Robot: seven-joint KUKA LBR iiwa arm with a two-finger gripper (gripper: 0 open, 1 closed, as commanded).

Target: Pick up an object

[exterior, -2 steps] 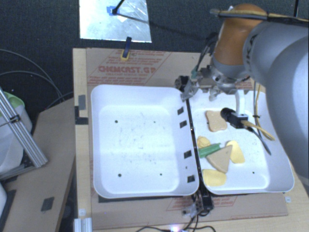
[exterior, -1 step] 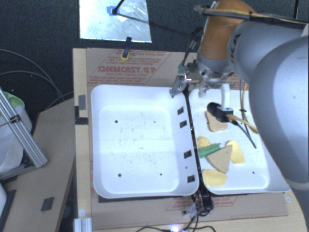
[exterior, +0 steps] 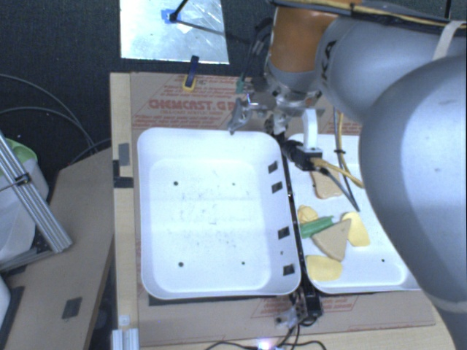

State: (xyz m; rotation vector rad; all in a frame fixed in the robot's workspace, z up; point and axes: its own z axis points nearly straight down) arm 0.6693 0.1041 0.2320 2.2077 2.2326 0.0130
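My gripper (exterior: 281,126) hangs below the orange wrist band (exterior: 299,28), over the far end of the wall between the two white bins. The large grey arm covers much of the right bin (exterior: 379,272). In that bin's near part lie a green stick-shaped piece (exterior: 317,228), a tan wedge (exterior: 334,243), a tan piece (exterior: 327,187) and several yellow pieces, one of them at the front (exterior: 325,268). These objects sit nearer the camera than the gripper and apart from it. The left bin (exterior: 157,217) shows its white floor with a few dark specks.
Both bins rest on printed cardboard (exterior: 186,100). A shiny metal sheet (exterior: 171,17) lies beyond them. An aluminium frame (exterior: 33,203) and cables stand at the left. Black clips (exterior: 281,232) line the wall between the bins.
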